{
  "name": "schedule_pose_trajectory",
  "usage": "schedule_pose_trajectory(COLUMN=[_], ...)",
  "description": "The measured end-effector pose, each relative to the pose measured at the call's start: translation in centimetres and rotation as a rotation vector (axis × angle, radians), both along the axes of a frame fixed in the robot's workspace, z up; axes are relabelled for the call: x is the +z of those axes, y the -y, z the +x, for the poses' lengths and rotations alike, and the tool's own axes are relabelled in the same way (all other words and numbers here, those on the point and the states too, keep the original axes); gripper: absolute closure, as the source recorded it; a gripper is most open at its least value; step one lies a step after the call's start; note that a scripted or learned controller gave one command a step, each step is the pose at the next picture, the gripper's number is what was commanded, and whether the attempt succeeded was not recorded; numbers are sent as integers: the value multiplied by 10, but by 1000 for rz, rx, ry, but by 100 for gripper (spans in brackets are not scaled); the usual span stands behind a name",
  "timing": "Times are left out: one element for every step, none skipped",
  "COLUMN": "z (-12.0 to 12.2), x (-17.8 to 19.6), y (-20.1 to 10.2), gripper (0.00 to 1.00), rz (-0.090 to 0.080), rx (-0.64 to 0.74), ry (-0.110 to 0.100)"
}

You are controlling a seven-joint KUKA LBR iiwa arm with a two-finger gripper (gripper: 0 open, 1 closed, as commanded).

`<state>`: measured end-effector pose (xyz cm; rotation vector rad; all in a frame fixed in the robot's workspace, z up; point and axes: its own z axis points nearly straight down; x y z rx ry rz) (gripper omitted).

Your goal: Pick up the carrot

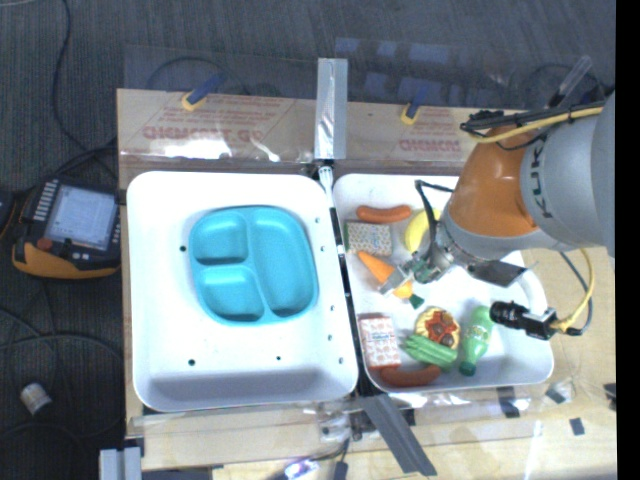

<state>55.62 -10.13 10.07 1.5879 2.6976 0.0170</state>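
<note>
While the arm (520, 193) reaches in from the right over the right bin (535, 353), we see the gripper (425, 268) low in the bin's middle, just right of the carrot (376, 265). We can't tell if it's released or clenched; nothing shows in its grasp. The carrot lies free near the bin's left wall, below a pale cracker-like block (368, 236) and a sausage (384, 212). A lemon (417, 231) sits beside the wrist. Nearer the front: a pizza slice (437, 324), green bottle (474, 338), green veg (428, 349), a red-white packet (377, 337), another sausage (405, 375). The left bin (160, 368) holds a blue tray (252, 264) w/ three compartments.
</note>
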Motion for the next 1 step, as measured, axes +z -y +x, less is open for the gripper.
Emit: schedule_pose_trajectory(z=[15], x=[121], y=[-29], gripper=[100], rz=[-5], rx=[-204], ry=[-18])
